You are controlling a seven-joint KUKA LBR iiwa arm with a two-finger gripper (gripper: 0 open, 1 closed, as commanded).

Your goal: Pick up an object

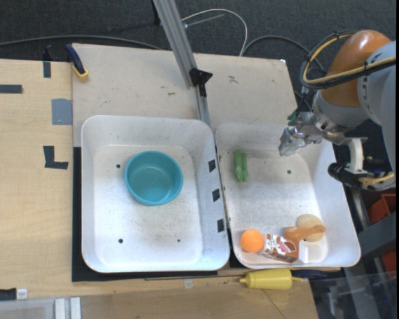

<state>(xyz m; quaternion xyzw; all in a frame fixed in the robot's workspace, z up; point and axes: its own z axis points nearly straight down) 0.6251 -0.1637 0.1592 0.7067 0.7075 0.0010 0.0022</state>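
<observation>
a pale bench [133, 92] on a dark floor carries two shallow white bins side by side. a slanted metal pole [176, 35] crosses the bench from the top edge down to the seam between the bins.

left bin [96, 198]: holds one teal bowl [153, 177], upright, left of centre.

right bin [332, 198]: a green piece [240, 165] lies near the bin's upper left, close to the divider. along the near edge sit an orange ball [252, 240], a red-and-white packet [279, 246] just beside it, and a tan and white cluster [307, 234] toward the near right corner. a yellow bottle [269, 280] lies on its side outside the bin, against its near rim.

arm: enters from the right, orange band uppermost, wrist bent down over the far right part of the right bin. the gripper [294, 140] hangs there, well apart from the green piece and from the near-edge items. nothing is visible between the jaws; whether they are open or closed cannot be told.
</observation>
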